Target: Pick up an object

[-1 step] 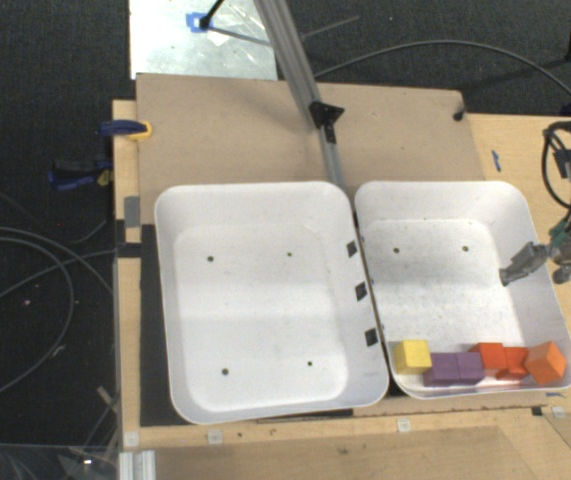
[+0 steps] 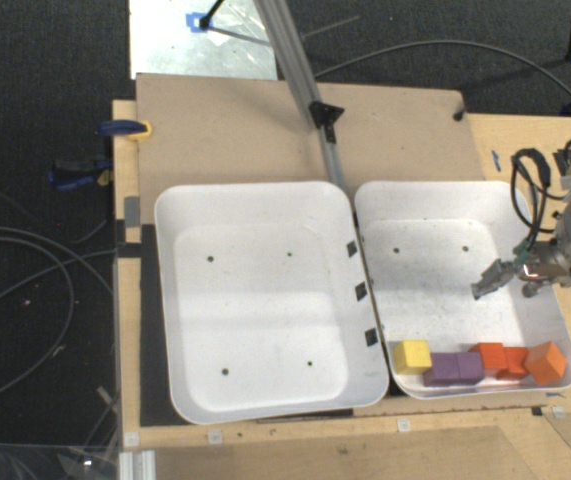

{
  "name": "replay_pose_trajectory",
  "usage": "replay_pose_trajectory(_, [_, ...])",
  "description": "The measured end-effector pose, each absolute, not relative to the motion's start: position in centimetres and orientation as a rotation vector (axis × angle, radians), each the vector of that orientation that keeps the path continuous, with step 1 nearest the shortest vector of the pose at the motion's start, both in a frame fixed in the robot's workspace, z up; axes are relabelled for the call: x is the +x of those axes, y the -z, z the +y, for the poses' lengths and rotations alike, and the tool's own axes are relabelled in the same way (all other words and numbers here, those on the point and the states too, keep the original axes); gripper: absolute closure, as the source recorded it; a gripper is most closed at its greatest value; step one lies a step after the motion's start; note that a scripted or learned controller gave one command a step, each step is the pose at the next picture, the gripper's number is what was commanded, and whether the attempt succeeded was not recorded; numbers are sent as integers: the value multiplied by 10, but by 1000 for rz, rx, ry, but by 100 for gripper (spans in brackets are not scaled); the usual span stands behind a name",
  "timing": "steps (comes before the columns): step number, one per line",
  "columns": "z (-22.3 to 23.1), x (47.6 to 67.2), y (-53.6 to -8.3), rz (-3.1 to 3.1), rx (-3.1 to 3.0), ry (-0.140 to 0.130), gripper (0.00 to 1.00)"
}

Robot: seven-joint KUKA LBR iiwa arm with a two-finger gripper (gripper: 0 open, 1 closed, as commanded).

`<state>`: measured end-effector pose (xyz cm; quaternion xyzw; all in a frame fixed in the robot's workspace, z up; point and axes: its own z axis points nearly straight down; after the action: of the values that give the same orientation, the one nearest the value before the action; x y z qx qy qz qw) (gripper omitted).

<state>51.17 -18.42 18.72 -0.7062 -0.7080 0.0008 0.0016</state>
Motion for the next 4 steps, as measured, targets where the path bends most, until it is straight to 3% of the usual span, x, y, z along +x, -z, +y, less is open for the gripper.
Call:
replay_pose_trajectory(1, [-198,604,-173,-2237,-2216,5,0])
replay_pose_trajectory(2, [-198,601,-173,-2230,-2217,1,0])
replay_pose_trajectory(3, [-170,576,-91,-2221,-2212,-3,0])
replay_pose_trajectory(4, [-125,531,-89,-2224,-2212,-1,0])
